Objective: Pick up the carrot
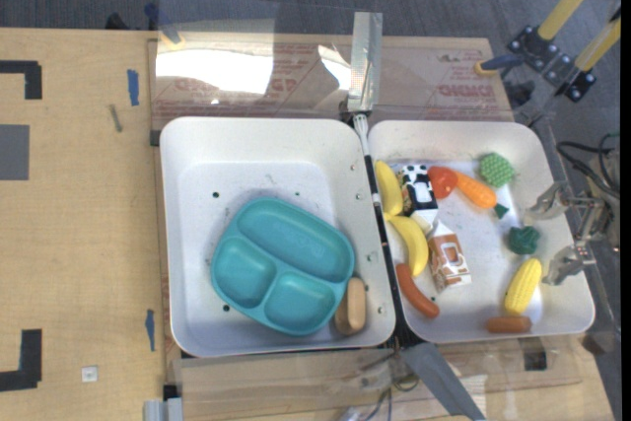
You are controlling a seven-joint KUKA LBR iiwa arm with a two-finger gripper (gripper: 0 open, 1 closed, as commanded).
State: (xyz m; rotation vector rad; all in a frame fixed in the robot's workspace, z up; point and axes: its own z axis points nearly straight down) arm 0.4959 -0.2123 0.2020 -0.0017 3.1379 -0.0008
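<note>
The orange plastic carrot with green leafy top (479, 182) lies untouched in the right white bin (567, 311). The pincer (570, 234) waits at the rim; its state I cannot tell.

Tray (286, 261) in left bin (197, 153) — carrot (475, 192) in right bin (562, 301), behind corn (523, 284).

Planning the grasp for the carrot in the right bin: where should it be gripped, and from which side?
Grip the carrot across its orange middle, coming straight down. It lies flat and slanted, its green top toward the far right corner; close across the narrow width, clear of the red piece at its tip.
</note>
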